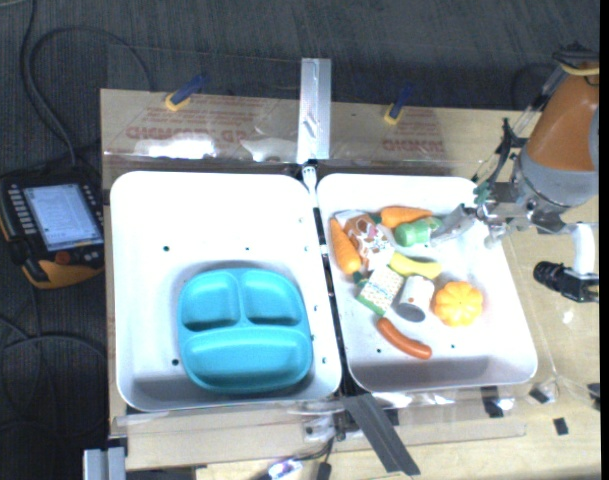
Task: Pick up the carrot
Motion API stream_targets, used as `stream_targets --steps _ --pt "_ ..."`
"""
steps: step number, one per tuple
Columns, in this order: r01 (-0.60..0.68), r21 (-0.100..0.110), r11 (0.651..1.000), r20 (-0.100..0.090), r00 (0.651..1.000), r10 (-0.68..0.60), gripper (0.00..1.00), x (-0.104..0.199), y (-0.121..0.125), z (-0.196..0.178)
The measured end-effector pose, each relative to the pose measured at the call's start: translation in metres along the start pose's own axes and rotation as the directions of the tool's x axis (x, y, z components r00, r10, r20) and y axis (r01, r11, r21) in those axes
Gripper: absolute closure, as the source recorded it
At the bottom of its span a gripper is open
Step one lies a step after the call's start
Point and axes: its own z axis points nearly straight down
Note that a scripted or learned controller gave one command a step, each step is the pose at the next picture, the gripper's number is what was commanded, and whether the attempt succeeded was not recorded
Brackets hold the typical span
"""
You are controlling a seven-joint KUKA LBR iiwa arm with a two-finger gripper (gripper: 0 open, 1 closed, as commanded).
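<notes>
The carrot lies along the left wall of the right bin, right of the frame's centre, touching a cluster of toy foods, with a second orange carrot-like piece near the bin's top. The hand hangs at the bin's upper right, tips close to a green vegetable; its opening cannot be told. A blue divided plate sits in the left bin.
</notes>
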Motion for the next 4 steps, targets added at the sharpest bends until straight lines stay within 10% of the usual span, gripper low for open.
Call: stream_targets --steps 1,2,3,4 --pt "-0.146 -0.004 0.989 -0.009 0.989 0.146 0.00 -0.013 -0.049 0.091" --pt "-0.250 -0.001 0.968 0.005 0.968 0.250 0.00 -0.017 0.014 0.054" --pt "-0.292 0.001 0.956 0.003 0.956 0.292 0.00 0.003 -0.064 0.066" --pt "-0.210 -0.019 0.978 -0.004 0.978 0.210 0.00 0.000 -0.083 0.097"
